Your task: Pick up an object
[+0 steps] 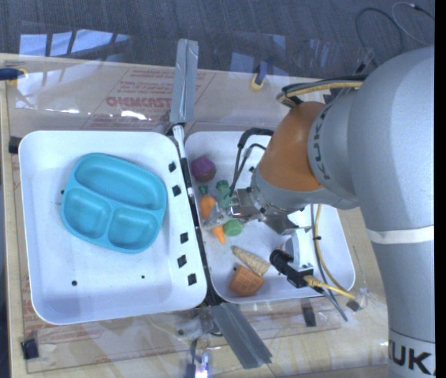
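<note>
The right bin holds several small toy foods: a purple piece at the back, an orange piece, a green piece, a small carrot-like piece, a tan cone and a brown piece near the front. My gripper reaches down among the green and orange pieces at the bin's left middle. The wrist hides most of it, and green bits show right at its tip.
The left bin holds a blue divided plate. A divider with black clips runs between the bins. The big grey arm covers the right bin's right side, with cables hanging near the front right corner.
</note>
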You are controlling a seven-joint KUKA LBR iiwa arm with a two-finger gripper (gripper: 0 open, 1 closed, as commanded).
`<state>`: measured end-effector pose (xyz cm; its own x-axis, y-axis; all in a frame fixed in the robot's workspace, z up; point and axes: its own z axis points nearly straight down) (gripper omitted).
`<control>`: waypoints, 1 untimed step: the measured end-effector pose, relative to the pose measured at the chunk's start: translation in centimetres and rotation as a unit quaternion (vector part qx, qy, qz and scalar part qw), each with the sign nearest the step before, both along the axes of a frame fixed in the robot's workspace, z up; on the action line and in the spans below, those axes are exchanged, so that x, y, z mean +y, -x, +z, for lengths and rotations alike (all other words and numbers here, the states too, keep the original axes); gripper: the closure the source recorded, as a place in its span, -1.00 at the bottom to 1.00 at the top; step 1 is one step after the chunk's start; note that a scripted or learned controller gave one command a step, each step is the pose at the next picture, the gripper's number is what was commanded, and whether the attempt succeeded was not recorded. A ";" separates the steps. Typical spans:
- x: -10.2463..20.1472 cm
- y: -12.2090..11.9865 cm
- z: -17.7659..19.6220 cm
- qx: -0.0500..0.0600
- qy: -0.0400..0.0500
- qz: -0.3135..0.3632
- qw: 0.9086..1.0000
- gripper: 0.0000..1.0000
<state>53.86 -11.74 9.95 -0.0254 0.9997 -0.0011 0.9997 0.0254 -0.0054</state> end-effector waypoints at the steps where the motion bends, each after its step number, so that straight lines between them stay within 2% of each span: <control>1: 2.9 -5.8 9.2 -0.002 -0.001 0.002 1.000 1.00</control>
